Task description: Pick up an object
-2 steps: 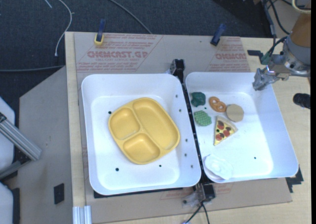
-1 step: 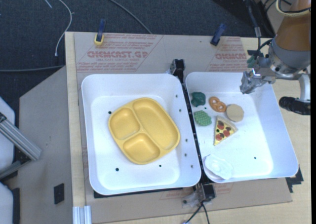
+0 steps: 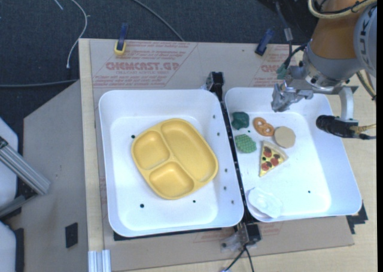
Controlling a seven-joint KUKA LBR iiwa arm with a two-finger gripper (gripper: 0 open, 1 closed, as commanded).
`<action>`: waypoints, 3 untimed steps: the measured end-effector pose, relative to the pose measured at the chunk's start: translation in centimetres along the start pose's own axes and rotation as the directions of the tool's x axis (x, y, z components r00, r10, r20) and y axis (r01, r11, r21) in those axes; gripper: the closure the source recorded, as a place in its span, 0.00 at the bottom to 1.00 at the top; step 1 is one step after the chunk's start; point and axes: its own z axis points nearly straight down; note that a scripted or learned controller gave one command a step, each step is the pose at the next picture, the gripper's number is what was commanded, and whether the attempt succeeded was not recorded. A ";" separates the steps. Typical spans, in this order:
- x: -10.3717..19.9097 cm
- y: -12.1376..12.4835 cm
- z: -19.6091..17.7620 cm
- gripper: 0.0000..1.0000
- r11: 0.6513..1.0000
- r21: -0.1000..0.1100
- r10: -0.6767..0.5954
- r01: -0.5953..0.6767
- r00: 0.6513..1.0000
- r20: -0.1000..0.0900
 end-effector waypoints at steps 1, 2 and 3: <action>5.6 0.0 -1.0 1.00 1.000 -0.002 0.000 0.000 1.000 0.000; 11.2 0.2 -1.2 1.00 1.000 -0.002 0.000 0.000 1.000 0.001; 16.8 -1.0 -1.9 1.00 1.000 0.000 0.000 0.000 1.000 0.000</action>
